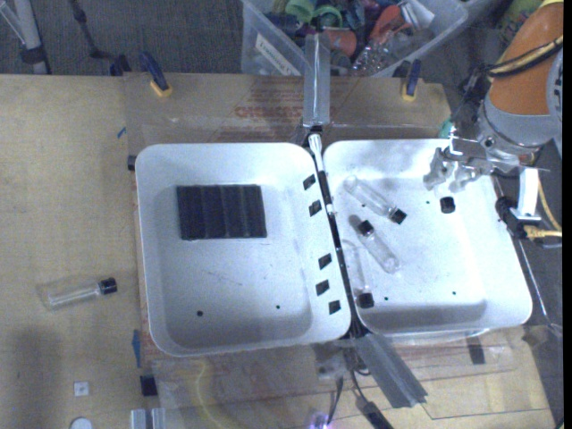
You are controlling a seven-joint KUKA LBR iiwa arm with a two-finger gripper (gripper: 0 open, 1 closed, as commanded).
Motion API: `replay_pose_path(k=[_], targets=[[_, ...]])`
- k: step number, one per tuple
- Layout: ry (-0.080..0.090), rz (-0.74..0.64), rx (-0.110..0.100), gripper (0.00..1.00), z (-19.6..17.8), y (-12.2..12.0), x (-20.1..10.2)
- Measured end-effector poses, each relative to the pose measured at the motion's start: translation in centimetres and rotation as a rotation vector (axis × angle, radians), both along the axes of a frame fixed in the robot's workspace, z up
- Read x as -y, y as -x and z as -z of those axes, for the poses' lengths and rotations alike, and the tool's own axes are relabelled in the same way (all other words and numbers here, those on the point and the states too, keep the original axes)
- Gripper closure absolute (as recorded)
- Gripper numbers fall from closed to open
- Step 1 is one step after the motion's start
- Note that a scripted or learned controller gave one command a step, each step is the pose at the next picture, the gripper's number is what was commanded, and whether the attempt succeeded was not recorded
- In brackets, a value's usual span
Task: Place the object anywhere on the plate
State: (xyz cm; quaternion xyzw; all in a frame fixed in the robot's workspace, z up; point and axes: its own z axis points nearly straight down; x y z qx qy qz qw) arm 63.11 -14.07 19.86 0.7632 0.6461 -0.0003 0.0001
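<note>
— Lying in the right bin point(465, 302), what are those?

— Clear vials with black caps, slim glassy cylinders. I count three: one vial point(374, 197) slanted near the bin's top left, a second vial point(380, 248) just below it near the divider, and a third vial point(356, 280) against the left wall, hard to make out. They lie close together, the upper two almost touching. A small black cap point(446, 205) sits apart, to their right.

— And the plate?

— A dark, ribbed rectangle, matte, flat on the floor of the left bin point(152, 266). The plate point(222, 212) carries nothing and is well apart from the vials, across the divider.

— The gripper?

— The gripper point(451, 172) hangs over the right bin's upper right area, metallic, under the arm point(527, 79) with its orange band. Its two fingers look slightly spread, with nothing visible between them. It touches no vial; the loose cap lies just below it.

— Anything else?

— A fourth vial point(76, 290) lies outside on the wooden bench point(63, 150), left of the bins. Behind the bins stands one clear tub point(268, 34) full of bright mixed toys. Both bins are smooth white, shallow, with rounded corners.
</note>
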Motion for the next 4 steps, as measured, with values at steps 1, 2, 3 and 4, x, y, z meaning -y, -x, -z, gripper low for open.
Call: replay_pose_path(k=[1, 2, 3, 4], targets=[[0.000, 0.465, 0.000, 1.00, 1.4, -2.9, -6.0], [0.001, 0.715, 0.000, 1.00, -2.7, -3.5, -12.1], [-0.002, 0.951, 0.001, 1.00, -8.3, -1.2, -19.6], [-0.002, 0.968, 0.001, 1.00, -2.9, -2.0, -31.4]])
